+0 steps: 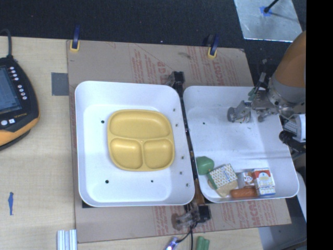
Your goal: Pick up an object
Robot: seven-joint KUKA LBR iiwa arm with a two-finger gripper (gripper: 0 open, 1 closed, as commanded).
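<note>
Objects for picking lie clustered in the near corner of the right bin [208, 95]: a green piece [204, 164], a small carton with a blue-checked face [223, 175], a red-and-white carton [263, 181], and a brown sausage-shaped item [242, 192] touching the cartons' near edges. We log the gripper [240, 113] over the far half of the same bin, well apart from that cluster, nothing seen between its fingers; whether they are spread or closed we cannot tell. We note the left bin [83, 139] beside it carries a yellow divided plate [140, 139] at its centre.
</note>
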